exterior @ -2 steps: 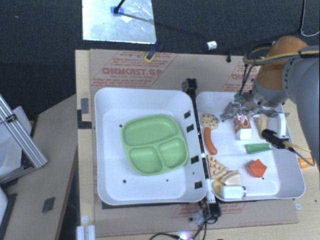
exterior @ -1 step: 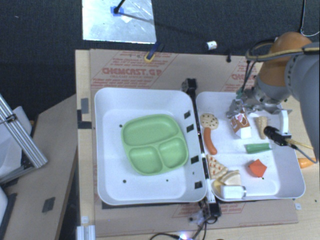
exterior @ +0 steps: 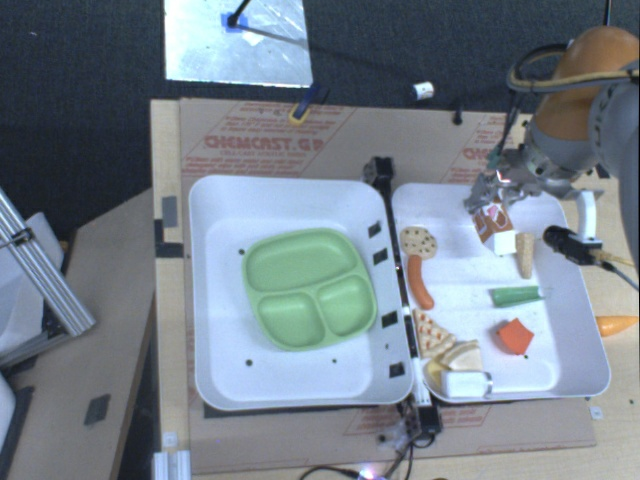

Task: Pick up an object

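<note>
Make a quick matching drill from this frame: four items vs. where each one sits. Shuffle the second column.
Items:
1. green divided plate
2. cookie
3. orange block
4. gripper

Places:
A. near right corner of the right bin
B. far left part of the right bin, by the divider
C. middle of the left bin
D. over the far side of the right bin, at a brown-and-white item

Pairs: 1-C, 2-B, 3-A, 4-D
</note>
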